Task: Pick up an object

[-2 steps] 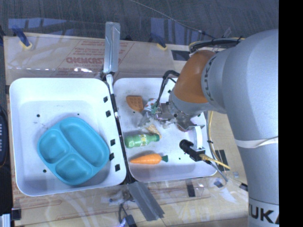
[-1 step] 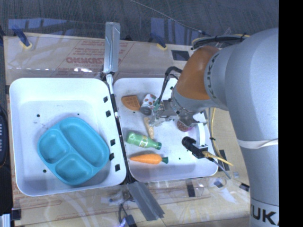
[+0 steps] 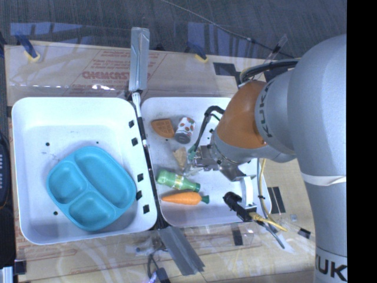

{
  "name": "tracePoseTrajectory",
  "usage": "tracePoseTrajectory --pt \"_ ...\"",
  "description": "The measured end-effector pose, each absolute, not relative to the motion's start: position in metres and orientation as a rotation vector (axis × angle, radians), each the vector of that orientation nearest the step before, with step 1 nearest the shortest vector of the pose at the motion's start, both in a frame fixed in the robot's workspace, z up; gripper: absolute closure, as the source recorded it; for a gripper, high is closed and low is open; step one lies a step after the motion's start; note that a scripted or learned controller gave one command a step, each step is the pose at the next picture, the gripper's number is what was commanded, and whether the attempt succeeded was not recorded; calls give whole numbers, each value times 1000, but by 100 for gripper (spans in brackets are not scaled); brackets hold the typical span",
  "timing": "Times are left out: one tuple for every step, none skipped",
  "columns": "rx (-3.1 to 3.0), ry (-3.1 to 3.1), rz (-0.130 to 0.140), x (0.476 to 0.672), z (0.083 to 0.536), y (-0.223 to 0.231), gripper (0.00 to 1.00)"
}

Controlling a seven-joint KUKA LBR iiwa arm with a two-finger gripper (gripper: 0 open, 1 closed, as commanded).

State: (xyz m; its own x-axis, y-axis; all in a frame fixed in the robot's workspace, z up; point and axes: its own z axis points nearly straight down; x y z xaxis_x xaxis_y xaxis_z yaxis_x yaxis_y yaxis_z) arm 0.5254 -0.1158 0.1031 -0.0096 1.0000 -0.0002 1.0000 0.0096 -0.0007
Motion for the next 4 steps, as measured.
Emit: tracePoseTrajectory --pt "-2210 -2229 2 509 107 -94 100" --pt "-2214 -2227 0 594 110 -92 100" --pt "-2219 -2236 -9 659 234 -105 100" --pt "-2220 -2237 -11 657 404 -116 100"
